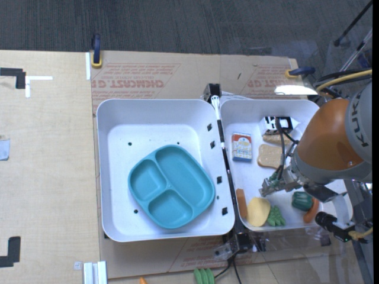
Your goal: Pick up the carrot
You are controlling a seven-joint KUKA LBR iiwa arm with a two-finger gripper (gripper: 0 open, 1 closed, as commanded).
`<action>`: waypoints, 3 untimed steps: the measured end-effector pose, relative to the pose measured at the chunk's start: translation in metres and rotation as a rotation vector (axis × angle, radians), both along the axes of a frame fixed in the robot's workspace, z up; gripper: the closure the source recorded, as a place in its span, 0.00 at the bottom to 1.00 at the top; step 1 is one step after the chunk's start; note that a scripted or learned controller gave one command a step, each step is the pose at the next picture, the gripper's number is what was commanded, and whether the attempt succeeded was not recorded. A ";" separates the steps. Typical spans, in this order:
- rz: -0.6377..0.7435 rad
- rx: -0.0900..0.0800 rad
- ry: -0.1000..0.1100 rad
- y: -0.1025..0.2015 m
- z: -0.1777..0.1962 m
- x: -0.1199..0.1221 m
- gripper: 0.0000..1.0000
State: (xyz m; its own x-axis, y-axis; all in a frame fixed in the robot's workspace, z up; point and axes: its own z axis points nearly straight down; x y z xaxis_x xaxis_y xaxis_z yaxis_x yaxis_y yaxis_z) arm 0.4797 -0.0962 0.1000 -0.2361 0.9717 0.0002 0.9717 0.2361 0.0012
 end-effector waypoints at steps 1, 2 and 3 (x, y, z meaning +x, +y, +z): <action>0.001 0.000 0.000 0.000 0.000 0.000 0.00; -0.096 0.001 0.005 -0.002 -0.009 -0.003 0.00; -0.225 0.000 0.002 -0.001 -0.009 -0.002 0.00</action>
State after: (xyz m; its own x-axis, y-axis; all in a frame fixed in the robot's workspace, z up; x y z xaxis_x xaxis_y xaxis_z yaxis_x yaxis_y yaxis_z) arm 0.4773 -0.0977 0.0914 -0.0130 0.9999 0.0005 0.9999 0.0130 -0.0006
